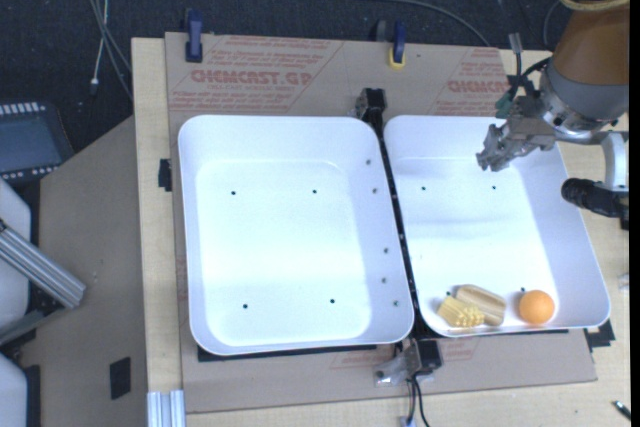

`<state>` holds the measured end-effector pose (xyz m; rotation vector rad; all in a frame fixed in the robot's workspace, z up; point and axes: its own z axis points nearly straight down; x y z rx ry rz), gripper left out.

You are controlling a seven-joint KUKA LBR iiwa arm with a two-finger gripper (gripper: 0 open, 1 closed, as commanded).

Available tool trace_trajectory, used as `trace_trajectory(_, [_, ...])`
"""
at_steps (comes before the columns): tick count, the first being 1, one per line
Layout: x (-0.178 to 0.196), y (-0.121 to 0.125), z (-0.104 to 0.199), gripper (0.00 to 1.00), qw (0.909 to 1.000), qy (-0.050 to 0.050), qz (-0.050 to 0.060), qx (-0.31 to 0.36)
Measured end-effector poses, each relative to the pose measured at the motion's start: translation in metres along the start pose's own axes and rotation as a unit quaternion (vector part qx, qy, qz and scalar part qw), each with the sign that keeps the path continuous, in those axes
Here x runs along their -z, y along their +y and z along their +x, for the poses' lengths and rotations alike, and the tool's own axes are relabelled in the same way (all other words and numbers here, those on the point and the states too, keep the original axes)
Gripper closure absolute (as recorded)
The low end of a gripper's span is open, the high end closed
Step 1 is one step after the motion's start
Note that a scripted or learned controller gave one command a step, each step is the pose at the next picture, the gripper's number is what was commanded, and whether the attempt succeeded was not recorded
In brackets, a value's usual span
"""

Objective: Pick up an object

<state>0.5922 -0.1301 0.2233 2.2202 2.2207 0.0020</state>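
Three small objects lie along the near edge of the right bin (560,215): a yellow corn cob (460,314), a tan bread-like roll (481,298) touching it, and an orange ball (537,306) a little to their right. My gripper (494,155) hangs over the far part of the right bin, well away from these objects, with nothing seen between its fingers. The fingers look close together, but their state is too small to make out.
The left bin (290,145) sits beside the right one, the two meeting at a central rim. A black clamp (372,102) stands at the far end of that seam. Cardboard bench surface surrounds both bins.
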Motion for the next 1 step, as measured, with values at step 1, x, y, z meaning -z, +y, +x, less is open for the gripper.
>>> trace_trajectory(1, [0.0105,0.0003,0.0001,1.0,1.0,0.0,0.0,0.0])
